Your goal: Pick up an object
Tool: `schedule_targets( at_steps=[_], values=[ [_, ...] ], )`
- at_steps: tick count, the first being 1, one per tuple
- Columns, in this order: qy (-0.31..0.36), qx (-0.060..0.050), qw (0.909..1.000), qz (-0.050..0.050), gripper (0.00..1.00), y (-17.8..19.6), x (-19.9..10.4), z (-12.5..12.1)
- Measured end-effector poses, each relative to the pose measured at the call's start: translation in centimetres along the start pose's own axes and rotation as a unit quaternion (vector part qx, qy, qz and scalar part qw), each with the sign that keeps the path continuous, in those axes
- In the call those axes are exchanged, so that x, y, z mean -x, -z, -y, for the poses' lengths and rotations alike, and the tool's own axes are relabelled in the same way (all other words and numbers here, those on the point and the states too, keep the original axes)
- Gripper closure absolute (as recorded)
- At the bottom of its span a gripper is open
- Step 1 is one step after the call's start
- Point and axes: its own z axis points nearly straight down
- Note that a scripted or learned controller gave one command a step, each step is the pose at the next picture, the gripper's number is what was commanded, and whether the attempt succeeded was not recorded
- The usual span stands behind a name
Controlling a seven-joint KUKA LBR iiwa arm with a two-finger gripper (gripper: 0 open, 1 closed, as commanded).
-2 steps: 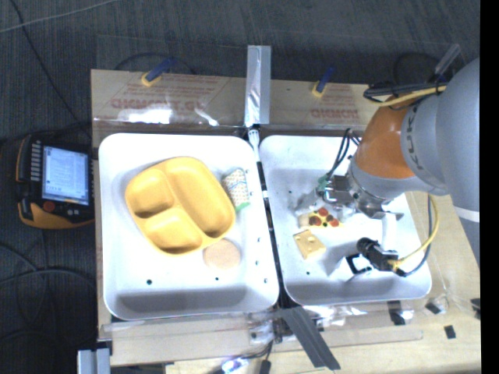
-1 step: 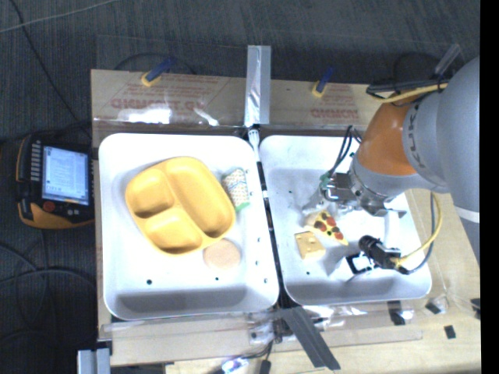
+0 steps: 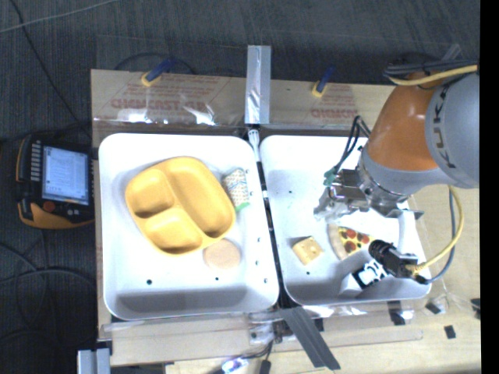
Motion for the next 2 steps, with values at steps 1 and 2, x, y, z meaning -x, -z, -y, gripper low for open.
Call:
schedule_targets(
  at_steps=[1,2],
  values=[
    [0.039,0.002,0.9992,0.002,1.0,10.6,8.2,-1.1],
    [0.066,0.001,0.9978,0.001,1.0,7.6,10.7,0.2]
  ],
)
